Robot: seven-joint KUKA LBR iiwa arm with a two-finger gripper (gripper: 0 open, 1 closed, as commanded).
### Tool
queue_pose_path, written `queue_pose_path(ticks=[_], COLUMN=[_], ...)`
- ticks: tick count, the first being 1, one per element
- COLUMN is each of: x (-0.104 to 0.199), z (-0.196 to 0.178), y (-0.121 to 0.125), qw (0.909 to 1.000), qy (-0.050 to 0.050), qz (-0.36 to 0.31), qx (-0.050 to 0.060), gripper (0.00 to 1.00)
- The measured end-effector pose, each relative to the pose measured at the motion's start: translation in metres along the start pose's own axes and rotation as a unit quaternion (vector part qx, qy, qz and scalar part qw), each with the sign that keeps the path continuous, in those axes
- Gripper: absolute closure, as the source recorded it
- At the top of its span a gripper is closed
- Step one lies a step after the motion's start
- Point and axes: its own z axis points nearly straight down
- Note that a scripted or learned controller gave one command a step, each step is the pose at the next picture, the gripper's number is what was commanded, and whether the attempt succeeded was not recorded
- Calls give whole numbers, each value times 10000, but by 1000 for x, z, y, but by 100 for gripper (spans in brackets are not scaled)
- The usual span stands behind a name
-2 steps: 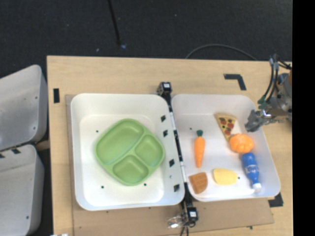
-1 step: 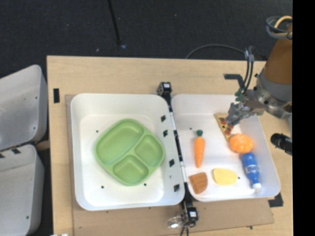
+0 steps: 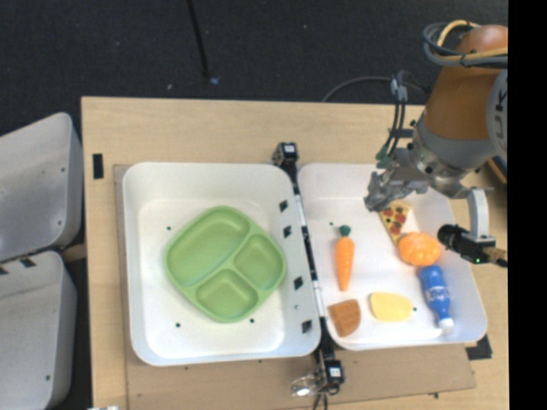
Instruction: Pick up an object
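Observation:
The right bin (image 3: pixel 342 186) holds a toy carrot (image 3: pixel 344 260), a pizza slice (image 3: pixel 397 221), an orange fruit (image 3: pixel 419 248), a blue bottle (image 3: pixel 436 294), a yellow piece (image 3: pixel 391 307) and a brown bread piece (image 3: pixel 346 316). My gripper (image 3: pixel 387 196) hangs over the bin's back right part, just above the pizza slice's far end. Nothing shows between its fingers.
The left bin (image 3: pixel 145 331) carries a green divided plate (image 3: pixel 225 263). A black cable (image 3: pixel 363 84) loops behind the right bin. Small black fixtures (image 3: pixel 285 153) sit along the seam between the bins. A grey chair (image 3: pixel 34 195) stands left of the bench.

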Motion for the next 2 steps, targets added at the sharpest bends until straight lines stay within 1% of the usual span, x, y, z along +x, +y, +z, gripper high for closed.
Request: queue_pose_path(ticks=[1, 2], x=[45, 91], z=[16, 13], y=[28, 61], qw=[10000, 10000], qy=[1, 4], qz=[1, 0], qx=[6, -4], gripper=[100, 100])
